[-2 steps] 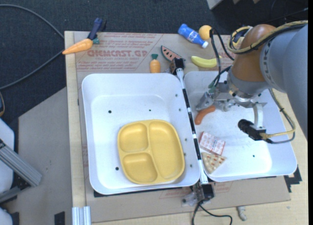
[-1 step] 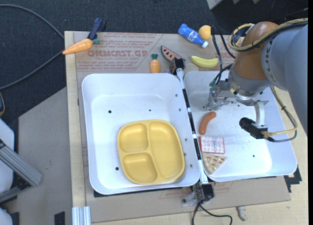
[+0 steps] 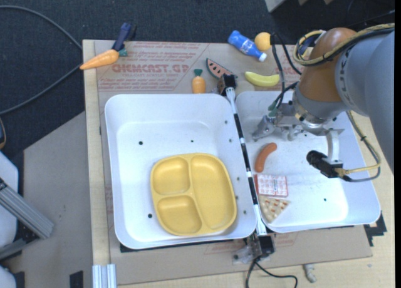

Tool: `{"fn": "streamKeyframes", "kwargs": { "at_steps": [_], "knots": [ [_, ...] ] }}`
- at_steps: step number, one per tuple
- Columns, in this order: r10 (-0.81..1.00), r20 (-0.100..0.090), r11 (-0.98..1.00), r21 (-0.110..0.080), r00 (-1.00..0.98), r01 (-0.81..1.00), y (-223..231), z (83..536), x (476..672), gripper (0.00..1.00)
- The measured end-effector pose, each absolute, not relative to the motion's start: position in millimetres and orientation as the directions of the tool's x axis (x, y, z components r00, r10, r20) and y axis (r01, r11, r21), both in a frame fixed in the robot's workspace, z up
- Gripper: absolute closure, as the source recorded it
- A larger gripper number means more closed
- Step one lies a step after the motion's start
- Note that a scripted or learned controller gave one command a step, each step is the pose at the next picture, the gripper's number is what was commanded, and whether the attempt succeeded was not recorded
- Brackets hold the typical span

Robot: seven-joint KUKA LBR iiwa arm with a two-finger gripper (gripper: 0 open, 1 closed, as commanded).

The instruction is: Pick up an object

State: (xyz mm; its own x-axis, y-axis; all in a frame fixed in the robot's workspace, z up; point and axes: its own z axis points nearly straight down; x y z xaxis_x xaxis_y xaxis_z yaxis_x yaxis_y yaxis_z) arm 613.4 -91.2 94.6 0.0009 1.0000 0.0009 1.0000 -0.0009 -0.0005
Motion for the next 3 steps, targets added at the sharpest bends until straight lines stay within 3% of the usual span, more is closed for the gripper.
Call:
{"fn": "streamKeyframes", "kwargs": {
  "at_steps": [1,2,3],
  "knots": [
    [1.0,0.0,-0.001,-0.002,0.001,1.0,-96,84,581.0,0.0],
    [1.0,0.001,-0.001,0.001,0.001,1.0,-95,94,581.7,1.0],
    [1.0,0.0,0.001,0.001,-0.001,1.0,-40,185,548.6,1.0]
  ]
}}
